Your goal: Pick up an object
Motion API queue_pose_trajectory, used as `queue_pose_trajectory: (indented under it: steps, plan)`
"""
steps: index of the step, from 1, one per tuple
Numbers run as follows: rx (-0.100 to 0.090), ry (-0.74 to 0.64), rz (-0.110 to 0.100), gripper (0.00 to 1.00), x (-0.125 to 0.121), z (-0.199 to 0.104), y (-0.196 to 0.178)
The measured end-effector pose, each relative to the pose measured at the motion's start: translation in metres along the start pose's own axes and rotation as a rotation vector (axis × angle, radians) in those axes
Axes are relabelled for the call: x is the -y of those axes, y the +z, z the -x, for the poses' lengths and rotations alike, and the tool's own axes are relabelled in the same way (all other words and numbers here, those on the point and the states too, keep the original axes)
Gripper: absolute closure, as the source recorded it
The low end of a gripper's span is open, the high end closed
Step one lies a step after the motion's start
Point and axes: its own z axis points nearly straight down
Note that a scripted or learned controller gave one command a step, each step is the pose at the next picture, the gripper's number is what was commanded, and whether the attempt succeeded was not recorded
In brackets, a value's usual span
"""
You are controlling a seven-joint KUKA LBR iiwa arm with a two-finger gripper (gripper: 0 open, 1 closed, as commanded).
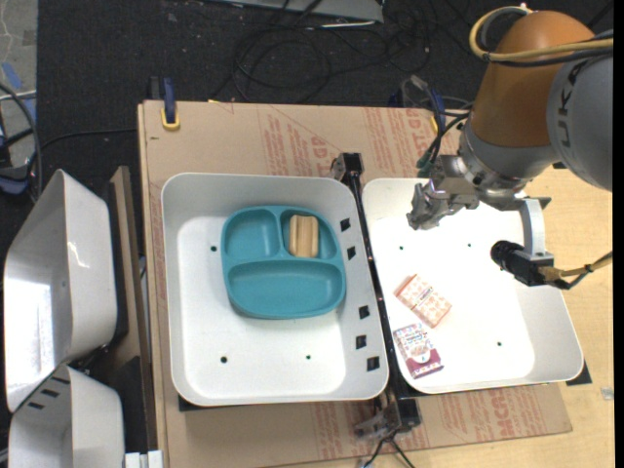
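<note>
While the arm hangs over the right side, here is the bench, left to right.

Left bin [185,291]: holds a teal divided plate [283,281], lying flat near the middle.
Plate's upper right compartment: a tan wooden block [303,235] sits inside it, upright along the compartment.
Right bin [546,349]: two small flat packets on its floor, close together but apart.
Upper packet: a pink and white wrapped packet [423,299], lying at a slant.
Lower packet: a white and maroon packet [417,348], just below the first, near the bin's front edge.
Gripper [429,208]: up over the right bin's back left corner, well apart from both packets, nothing in it; whether it is spread or closed, I cannot tell from here.
Arm: its orange band [531,61] looms over the bin's back right.
Risk: those packets lie thin and flat, so I reckon a descent could skid off the top or pinch air.
Risk two: they sit so close that a grab at one may nudge the other.
</note>
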Motion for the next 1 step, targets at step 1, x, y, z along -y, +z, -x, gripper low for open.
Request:
queue_pose_trajectory:
  steps: [1]
  plan:
    - [0.001, 0.001, -0.002, 1.0, 0.0079, -0.0436, 0.0136]
